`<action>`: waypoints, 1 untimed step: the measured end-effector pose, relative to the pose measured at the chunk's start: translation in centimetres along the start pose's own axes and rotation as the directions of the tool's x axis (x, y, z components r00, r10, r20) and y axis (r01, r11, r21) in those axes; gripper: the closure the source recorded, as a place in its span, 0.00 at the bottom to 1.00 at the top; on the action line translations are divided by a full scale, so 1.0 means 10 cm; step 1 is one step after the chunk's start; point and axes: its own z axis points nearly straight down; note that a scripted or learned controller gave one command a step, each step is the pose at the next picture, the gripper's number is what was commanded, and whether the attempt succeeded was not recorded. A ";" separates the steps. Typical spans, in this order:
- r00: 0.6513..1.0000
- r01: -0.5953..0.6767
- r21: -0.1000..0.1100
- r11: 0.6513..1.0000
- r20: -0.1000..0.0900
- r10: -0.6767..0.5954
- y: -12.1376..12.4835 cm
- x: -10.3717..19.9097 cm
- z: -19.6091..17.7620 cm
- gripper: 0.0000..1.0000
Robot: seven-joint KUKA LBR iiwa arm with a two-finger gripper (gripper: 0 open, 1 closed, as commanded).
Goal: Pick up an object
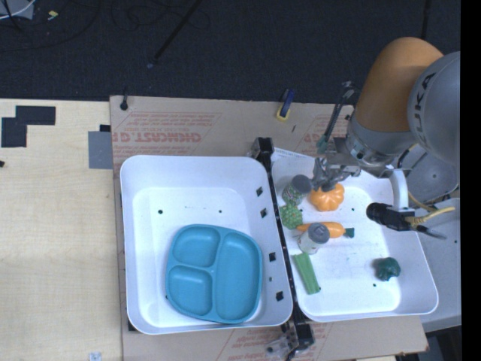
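Orange pumpkin-shaped toy (328,198) in the right bin (353,293), in its far left part, directly under the gripper (328,176). Gripper low over the toy's top edge, touching or just short of it; impossible to tell which. Open or closed: cannot tell from this slant, with the wrist's own bulk in front.

Arm (394,89) reaching in from the right, above the right bin's far right corner. Orange band bulging high over the bin's far wall, grey wrist bent down and leftward toward the toy.

Crowded around the toy: grey round piece (300,187) just beside it on the left, close to the bin's left wall. Green knobbly lump (291,216) nearer the front, hard against the same wall. Orange carrot-like piece (328,229) with a teal end, lying crosswise just in front of the toy. Small pale bottle with a grey cap (315,236) touching the carrot-like piece at its left end. Further forward, flat green stick (306,272), lying lengthwise toward the near wall. Dark green lump (388,268) well apart from the rest, alone in the near right part.

Left bin (150,201) holding a blue divided plate (214,273) of three compartments, set toward the near right corner. Both bins on a sheet of brown cardboard (188,130), with black clips (264,148) along the seam between them. Blue and yellow clamp (284,105) at the cardboard's far edge.
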 end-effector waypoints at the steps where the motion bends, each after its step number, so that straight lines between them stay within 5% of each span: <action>1: 1.000 0.000 0.001 1.000 0.000 0.000 -0.33 0.45 -0.03 1.00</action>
